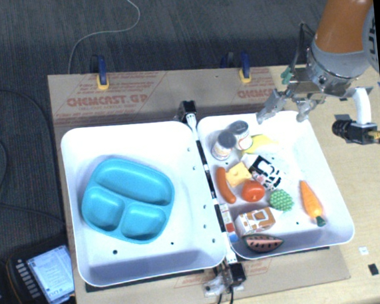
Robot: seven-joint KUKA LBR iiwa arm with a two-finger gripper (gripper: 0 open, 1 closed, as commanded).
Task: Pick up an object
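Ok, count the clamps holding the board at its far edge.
2. One clamp sits at the far edge above the left bin; the other clamp is above the right bin. More may be hidden.

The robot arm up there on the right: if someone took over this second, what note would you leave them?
Gripper: fingers spread open, nothing between them, above the far rim of the right bin.
Objects: carrot, tomato, green ball, sausage and other toy food lie in the right bin. The left bin holds a blue divided tray.
Done: nothing picked.
Left: descend, grasp one object, lift.
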